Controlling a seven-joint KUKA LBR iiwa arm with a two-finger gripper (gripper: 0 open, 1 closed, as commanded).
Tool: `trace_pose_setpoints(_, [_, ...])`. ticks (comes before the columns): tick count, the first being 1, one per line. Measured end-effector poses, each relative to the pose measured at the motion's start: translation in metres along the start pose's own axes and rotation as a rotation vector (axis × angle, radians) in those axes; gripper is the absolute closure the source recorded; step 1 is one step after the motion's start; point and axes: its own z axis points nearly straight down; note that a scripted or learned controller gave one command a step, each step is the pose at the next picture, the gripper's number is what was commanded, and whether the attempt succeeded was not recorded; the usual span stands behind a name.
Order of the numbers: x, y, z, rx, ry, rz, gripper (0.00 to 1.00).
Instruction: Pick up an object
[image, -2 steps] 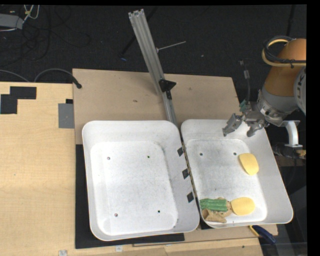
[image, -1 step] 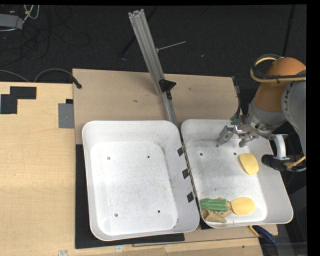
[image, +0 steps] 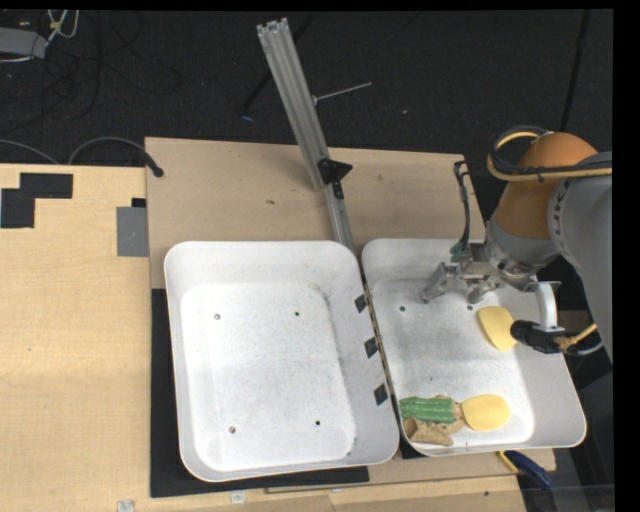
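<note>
End effector (image: 462, 283) poised low over the far end of the right bin (image: 440, 330), metal fingers splayed apart, pinching nothing. Just beside it, toward the bin's right wall, a yellow oval piece (image: 496, 327); well apart at the near rim, a second yellow piece (image: 486, 411) touching a green toy (image: 428, 408) lying over a tan lump (image: 432, 432). Judged light, smooth, probably firm plastic: best taken across the narrow width. Left bin (image: 265, 360) alongside on a pale wooden table (image: 70, 330); dark floor, loose cables behind.
</note>
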Motion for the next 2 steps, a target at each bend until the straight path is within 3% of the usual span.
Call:
trace_pose_setpoints(1, [0.0,0.001,-0.012,-0.003,-0.001,0.0,1.0])
trace_pose_setpoints(2, [0.0,-0.001,-0.055,-0.008,-0.001,0.003,1.0])
